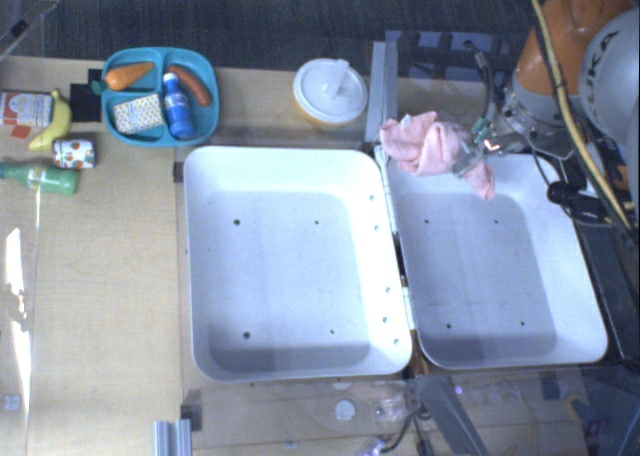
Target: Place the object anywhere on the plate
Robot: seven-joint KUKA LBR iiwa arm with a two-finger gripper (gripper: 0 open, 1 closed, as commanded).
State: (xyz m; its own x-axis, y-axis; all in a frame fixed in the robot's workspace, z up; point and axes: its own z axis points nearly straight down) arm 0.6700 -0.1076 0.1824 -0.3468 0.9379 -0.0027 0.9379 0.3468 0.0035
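Note:
A crumpled pink cloth lies over the far left corner of the right bin, partly on the rim. My gripper sits at the cloth's right end, low over the bin's back edge. It is shut on a fold of the cloth, and a pink strip hangs just below the fingers. A blue divided plate stands on the bench at the far left. It holds a carrot, a sausage, a small blue bottle and a patterned piece.
The left bin lies beside the right one. A white lidded bowl with a yellow rim stands behind the bins. A banana, a carton, a small can and a green bottle lie at the bench's far left.

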